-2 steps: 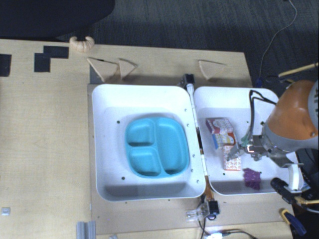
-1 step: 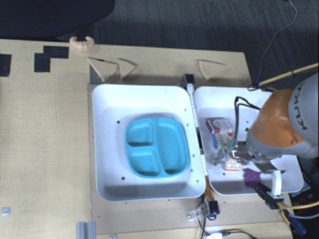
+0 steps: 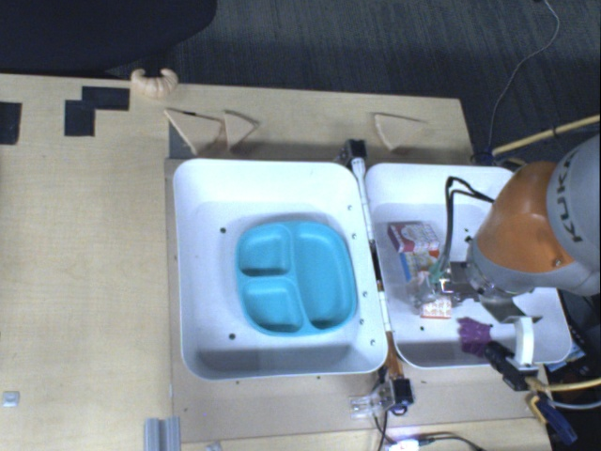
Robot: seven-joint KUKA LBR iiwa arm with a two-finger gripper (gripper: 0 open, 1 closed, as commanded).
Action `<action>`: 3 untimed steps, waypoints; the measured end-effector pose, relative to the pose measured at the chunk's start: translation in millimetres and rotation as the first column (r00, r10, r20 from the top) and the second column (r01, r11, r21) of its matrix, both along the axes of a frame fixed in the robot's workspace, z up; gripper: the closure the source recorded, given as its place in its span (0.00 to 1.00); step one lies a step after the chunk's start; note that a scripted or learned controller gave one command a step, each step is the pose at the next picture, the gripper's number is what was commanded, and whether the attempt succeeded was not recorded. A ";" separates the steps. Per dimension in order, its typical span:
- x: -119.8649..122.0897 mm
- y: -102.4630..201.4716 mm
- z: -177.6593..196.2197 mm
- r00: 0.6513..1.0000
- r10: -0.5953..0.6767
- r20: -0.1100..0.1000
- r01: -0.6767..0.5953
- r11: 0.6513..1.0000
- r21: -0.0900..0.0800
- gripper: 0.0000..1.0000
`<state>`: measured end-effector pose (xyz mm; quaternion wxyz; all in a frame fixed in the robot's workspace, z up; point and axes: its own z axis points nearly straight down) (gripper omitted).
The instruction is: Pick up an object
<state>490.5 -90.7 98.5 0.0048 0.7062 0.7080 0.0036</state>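
- Several small packets (image 3: 416,241) and wrappers lying loose in right bin (image 3: 394,195), near its middle; judged light, crinkly, slippery; best taken across short edges.
- Gripper (image 3: 443,285) low over clutter; opening and hold: cannot tell.
- Purple item (image 3: 472,333) beside; blue divided tray (image 3: 296,275) in left bin (image 3: 202,252), well apart.

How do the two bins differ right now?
The left bin holds one large blue divided tray; the right bin holds small mixed items. The arm reaches over the right bin, not the left. Both are shallow and white.
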 end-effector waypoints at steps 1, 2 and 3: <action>20.0 87.0 99.1 1.000 0.003 -0.008 -0.003 1.000 0.003 1.00; 82.3 130.7 85.7 1.000 0.004 -0.010 -0.004 1.000 0.003 1.00; 28.8 177.1 114.7 1.000 0.004 -0.012 -0.004 1.000 0.004 1.00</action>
